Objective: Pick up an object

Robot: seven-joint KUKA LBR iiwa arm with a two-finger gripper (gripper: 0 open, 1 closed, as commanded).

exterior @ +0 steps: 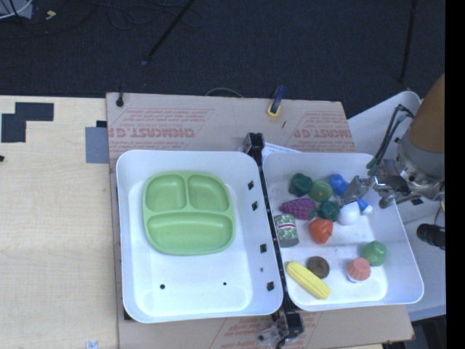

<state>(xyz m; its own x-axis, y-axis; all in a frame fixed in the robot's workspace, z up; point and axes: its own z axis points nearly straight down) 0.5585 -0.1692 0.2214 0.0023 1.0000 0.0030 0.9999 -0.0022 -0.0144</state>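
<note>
End effector [361, 189] hangs low over the right bin [407, 282], finger state impossible to tell, beside a white-and-blue toy [352, 211] among clustered toys, presumably lining up a grasp.

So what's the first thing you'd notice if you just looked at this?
Probably the big green divided plate lying alone in the left bin. Next, the right bin, crowded with colourful toy food: a yellow corn cob near its front edge and purple grapes towards its middle. The gripper reaches in from the right, over that bin's far side.
</note>
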